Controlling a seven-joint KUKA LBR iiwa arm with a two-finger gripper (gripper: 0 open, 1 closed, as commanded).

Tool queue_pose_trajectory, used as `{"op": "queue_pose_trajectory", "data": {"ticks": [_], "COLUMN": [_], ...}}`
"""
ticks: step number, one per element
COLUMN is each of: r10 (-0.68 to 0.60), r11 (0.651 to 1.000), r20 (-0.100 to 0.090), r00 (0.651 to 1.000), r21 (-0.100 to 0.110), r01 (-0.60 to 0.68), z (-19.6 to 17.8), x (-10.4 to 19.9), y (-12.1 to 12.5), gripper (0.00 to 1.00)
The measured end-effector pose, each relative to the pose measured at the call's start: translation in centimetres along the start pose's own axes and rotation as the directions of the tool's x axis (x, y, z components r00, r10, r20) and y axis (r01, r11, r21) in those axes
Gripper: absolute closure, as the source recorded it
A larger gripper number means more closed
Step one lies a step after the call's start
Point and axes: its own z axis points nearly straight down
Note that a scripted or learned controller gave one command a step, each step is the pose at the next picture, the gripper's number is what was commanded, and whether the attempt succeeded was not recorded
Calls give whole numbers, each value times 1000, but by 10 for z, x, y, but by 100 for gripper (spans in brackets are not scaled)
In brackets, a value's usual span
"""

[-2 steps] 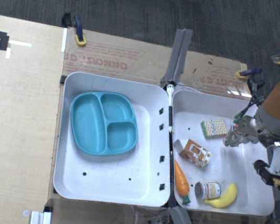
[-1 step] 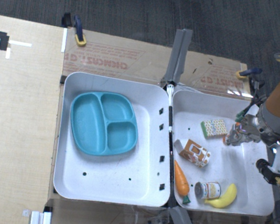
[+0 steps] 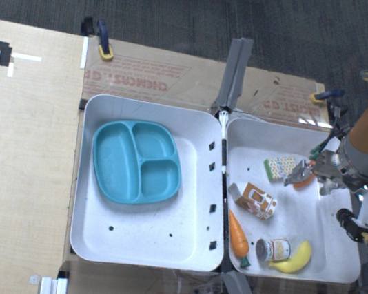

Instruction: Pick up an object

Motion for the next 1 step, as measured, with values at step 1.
{"op": "queue_pose_trajectory", "data": {"ticks": [1], "r10": [-5], "r11": [1000], "r20": [-2], "r00": [1000], "r21": [-9], "r01": [5], "z": [22], "x": [7], "y": [30], "gripper": [0]}}
